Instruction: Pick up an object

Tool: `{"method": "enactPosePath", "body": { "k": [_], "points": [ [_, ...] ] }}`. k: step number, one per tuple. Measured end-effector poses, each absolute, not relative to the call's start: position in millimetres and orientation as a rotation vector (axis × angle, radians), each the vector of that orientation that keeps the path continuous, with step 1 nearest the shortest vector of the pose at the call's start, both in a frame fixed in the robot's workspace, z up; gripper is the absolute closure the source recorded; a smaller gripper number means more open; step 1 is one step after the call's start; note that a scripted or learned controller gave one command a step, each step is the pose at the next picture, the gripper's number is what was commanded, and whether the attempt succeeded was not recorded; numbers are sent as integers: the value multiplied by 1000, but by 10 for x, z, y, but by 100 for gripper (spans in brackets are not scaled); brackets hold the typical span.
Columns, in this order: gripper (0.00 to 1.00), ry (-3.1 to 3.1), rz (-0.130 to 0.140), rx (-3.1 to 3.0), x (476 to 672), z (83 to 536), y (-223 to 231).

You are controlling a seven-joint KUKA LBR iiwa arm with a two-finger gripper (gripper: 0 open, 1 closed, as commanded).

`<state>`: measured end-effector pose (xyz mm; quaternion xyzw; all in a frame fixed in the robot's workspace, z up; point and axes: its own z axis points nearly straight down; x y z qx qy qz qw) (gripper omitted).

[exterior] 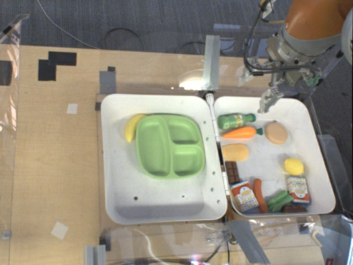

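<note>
Gripper (pixel 266 102) hangs over the right bin's (pixel 314 127) far edge, holding nothing visible; whether it is released or clenched, I cannot tell. Just beside it lie a green bottle (pixel 236 120), carrot (pixel 239 132) and tan bun (pixel 276 133). Green divided plate (pixel 168 145) hides most of the banana (pixel 131 127) in the left bin (pixel 118 181).

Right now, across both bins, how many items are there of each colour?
Yellow: 2, banana, lemon
Green: 3, divided plate, bottle, vegetable
Orange: 2, carrot, sausage
Tan: 2, round bun, oval bread
Brown: 1, chocolate bar
Printed boxes: 2
Total: 12
</note>
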<state>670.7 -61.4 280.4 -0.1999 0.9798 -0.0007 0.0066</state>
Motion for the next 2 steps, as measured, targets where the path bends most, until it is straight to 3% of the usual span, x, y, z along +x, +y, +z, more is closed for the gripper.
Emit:
{"method": "enactPosePath", "body": {
  "k": [1, 2],
  "points": [
    [0, 2909, -1, -1168, 5735, 2270, -308],
    [0, 2947, 0, -1086, 5627, 1596, -971]
  ]
}}
